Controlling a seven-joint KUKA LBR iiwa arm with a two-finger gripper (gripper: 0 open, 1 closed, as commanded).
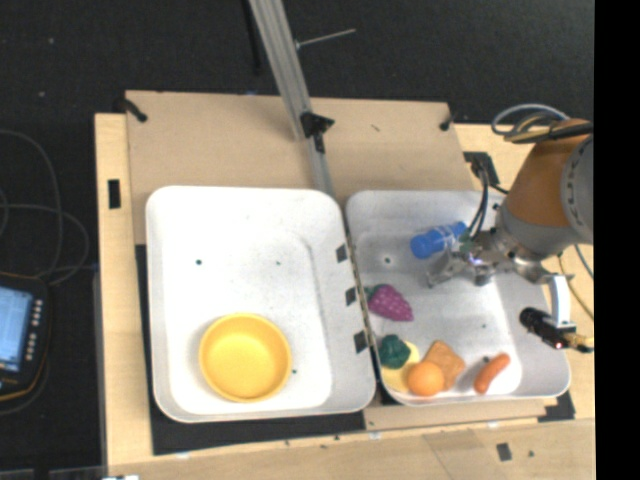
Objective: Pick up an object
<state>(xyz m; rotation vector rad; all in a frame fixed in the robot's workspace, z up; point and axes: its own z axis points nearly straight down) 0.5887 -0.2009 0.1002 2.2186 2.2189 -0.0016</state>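
My gripper (458,270) is low over the middle of the right bin (400,213), with the arm coming in from the right. Its two grey fingers stand apart, open, with bare bin floor between them. A blue bottle-shaped object (436,241) lies just up and left of the gripper, touching or nearly touching it. A purple bunch of grapes (390,303) lies to the lower left. Along the near wall sit a green item (393,349), an orange ball (426,379), a tan block (446,359) and an orange-red carrot (491,372).
The left bin (240,228) holds a yellow bowl (245,356) at its near side. A metal pole (290,78) slants up from between the bins. A black and white part (550,320) hangs at the right bin's right edge.
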